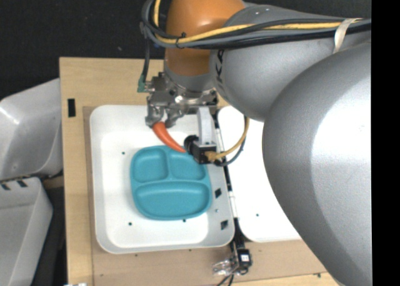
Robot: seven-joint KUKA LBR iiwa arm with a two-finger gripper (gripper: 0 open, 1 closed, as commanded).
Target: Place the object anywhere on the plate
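Observation:
A blue plate (169,183) with three compartments lies in the left white bin (112,228). An orange carrot-shaped object (167,136) slants just above the plate's far rim. My gripper (160,120) sits over the object's upper end, and the fingers appear shut on it. The object's lower end points toward the plate's far right compartment. The orange-banded wrist hides the top of the gripper.
The right white bin (262,216) is largely covered by the grey arm. A black fitting with a yellow cable (203,150) hangs beside the plate's far right corner. A divider (224,185) separates the two bins. Wooden bench (75,78) surrounds them.

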